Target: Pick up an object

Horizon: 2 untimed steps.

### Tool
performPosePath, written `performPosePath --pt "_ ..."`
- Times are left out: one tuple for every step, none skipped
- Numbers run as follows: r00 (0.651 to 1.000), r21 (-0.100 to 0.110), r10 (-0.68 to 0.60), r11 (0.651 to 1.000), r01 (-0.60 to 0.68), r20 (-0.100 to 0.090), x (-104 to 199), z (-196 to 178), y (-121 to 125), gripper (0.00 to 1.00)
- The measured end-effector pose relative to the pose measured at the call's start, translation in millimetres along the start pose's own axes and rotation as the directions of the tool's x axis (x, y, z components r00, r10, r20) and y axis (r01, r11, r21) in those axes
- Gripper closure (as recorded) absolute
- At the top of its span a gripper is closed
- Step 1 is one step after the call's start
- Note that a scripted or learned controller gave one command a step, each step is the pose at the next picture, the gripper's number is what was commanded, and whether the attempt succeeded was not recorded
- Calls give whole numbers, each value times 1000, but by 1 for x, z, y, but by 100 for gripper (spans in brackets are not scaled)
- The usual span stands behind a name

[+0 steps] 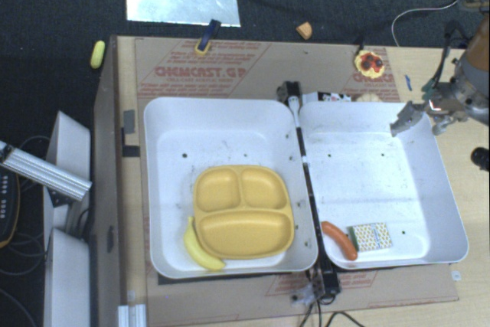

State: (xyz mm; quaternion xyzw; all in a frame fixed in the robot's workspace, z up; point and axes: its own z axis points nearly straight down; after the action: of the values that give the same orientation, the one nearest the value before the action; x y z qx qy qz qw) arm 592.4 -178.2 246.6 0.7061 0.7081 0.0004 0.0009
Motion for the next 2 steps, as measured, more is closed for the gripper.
performPosePath --pt "1000 4 2 1000 -2 -1 -26 144 -29 0" --pt "1000 1 2 1000 -2 0 -28 162 -73 0"
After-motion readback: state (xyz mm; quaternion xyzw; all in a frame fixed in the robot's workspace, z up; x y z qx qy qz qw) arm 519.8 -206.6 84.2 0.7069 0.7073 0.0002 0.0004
